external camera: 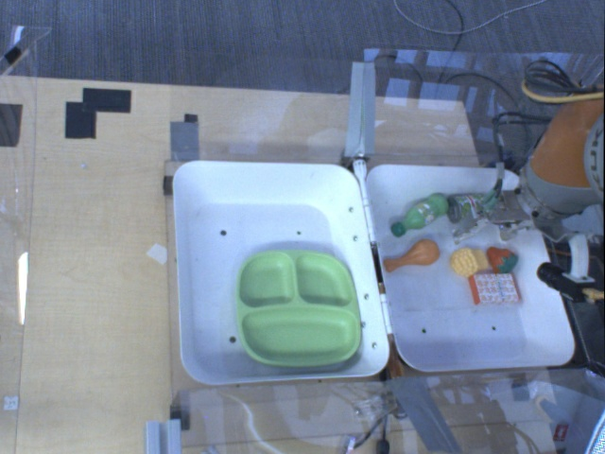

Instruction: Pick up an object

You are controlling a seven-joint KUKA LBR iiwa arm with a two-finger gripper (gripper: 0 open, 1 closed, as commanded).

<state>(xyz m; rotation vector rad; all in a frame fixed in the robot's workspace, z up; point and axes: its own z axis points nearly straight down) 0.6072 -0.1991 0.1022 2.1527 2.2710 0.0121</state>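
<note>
The right bin [454,339] holds several small objects. A green bottle [422,214] lies on its side at the back. In front of it lie an orange drumstick-shaped toy [416,254], a yellow ridged piece [463,261], a red and green piece [502,258] and a red-and-white patterned box [494,288]. My gripper [490,213] hangs low over the back of this bin, just right of the bottle's end and above the red and green piece. I see nothing clearly held in it.
The left bin [203,206] holds a green divided plate [298,307]. A metal divider [369,244] separates the bins. The grey and orange arm [567,164] covers the right bin's back right corner. Cables [444,12] lie on the floor behind.
</note>
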